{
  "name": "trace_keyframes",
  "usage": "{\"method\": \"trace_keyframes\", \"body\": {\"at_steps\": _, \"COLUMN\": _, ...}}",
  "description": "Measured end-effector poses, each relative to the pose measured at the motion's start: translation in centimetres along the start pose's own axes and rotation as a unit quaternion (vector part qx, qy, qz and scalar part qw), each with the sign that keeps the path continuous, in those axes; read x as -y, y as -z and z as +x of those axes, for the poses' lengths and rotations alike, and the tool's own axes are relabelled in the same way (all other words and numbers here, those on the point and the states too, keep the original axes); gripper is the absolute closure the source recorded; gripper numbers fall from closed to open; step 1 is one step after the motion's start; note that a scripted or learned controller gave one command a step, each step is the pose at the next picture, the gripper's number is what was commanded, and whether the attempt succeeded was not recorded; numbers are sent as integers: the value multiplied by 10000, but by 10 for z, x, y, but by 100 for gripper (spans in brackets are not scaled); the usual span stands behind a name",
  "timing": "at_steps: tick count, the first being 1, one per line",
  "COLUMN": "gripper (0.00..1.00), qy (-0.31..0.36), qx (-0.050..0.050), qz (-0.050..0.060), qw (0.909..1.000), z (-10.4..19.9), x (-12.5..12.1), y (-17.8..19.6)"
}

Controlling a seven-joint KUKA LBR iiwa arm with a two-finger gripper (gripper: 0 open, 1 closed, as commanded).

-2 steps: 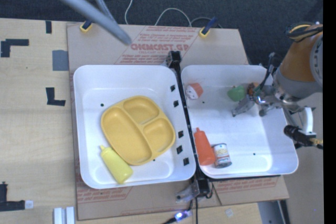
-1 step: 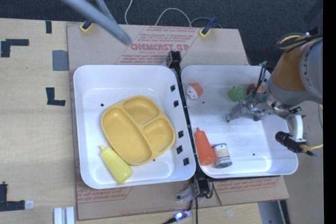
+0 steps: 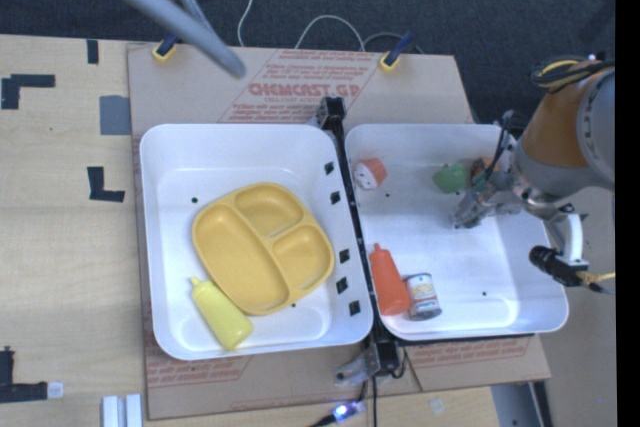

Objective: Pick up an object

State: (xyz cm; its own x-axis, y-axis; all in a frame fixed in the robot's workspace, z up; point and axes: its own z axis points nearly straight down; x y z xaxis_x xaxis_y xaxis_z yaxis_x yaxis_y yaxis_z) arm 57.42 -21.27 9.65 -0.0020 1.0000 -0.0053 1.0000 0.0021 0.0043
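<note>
Pincer low in right bin, just beside green lump; nothing seen gripped.
Fingers too small and blurred to read — cannot tell if spread or closed. Green lump lies near bin's far wall, rounded, toy-like; probably light, hard, slick plastic, apt to roll, so best taken across its middle. Other candidates: orange bottle lying along the divider, stiff, narrow body good for a side grip; small can touching it, rigid, curved; small orange-white piece near the far corner.
</note>
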Motion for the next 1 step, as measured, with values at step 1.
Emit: {"method": "trace_keyframes", "body": {"at_steps": 1, "gripper": 100, "qy": -4, "qx": -17, "qz": 5, "qw": 10000, "z": -8, "x": -7, "y": 55}}
